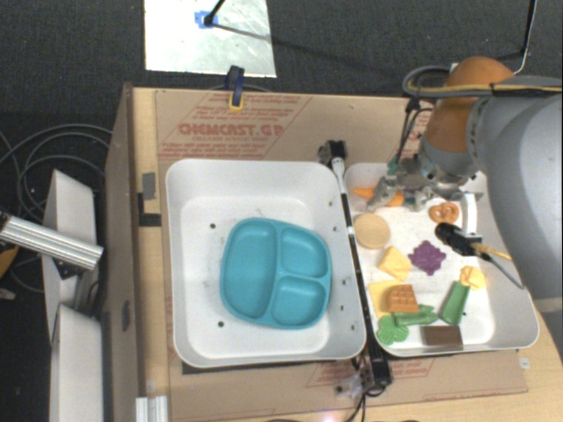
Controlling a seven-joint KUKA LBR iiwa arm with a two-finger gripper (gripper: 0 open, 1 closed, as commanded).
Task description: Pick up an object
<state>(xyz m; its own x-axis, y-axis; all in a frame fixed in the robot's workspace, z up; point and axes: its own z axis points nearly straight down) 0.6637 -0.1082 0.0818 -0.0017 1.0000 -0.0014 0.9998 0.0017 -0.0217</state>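
Since the task names no particular object, you can count every toy piece in the right bin (pixel 494 320) as a candidate. The nearest is the small orange piece (pixel 397 200) at the bin's far left corner, right where the jaws are lowered. Whether the jaws are open or closed, or have hold of anything, cannot be told: the wrist and arm (pixel 510 139) cover them from above. Risk 1: the jaws sit close to the bin wall and could catch the rim or the divider between the bins. Risk 2: the orange piece looks small and low, so a close could slip off it or nudge the tan disc (pixel 371 230) nearby. Risk 3: the pieces at the near edge, green bottle (pixel 455 303), waffle (pixel 402 299) and brown block (pixel 441 336), are crowded, so a grasp there may take two at once. The arm hides the bin's far right corner. The left bin (pixel 201 196) holds a blue divided plate (pixel 275 272).
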